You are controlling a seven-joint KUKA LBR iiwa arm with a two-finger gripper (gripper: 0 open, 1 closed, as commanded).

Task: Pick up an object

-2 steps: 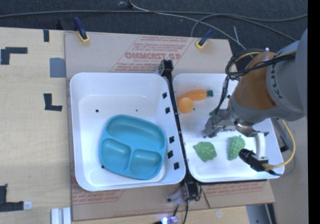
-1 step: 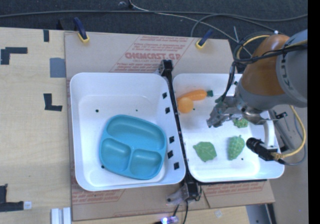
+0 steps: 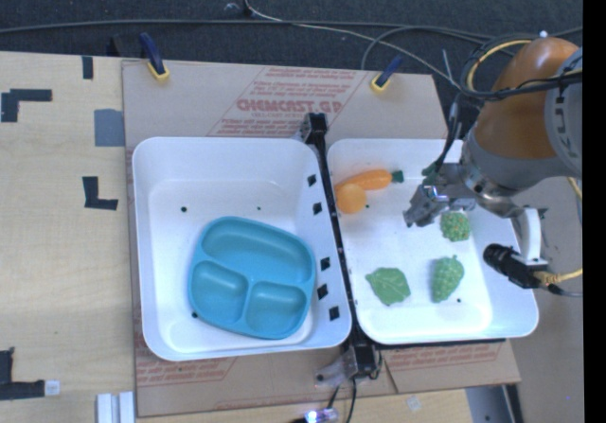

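Honestly, nothing's picked up yet. The gripper [image 3: 428, 208] hovers right of centre in the right bin [image 3: 511, 322], beside a green veggie [image 3: 455, 226]; can't tell its grip state.

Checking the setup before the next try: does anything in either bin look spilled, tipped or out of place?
Nothing stands out. The blue tray lies flat in the left bin; the carrot, orange piece and three green pieces lie apart in the right bin.

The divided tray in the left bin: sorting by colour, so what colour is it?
Light blue; the tray shows plainly in the camera view.
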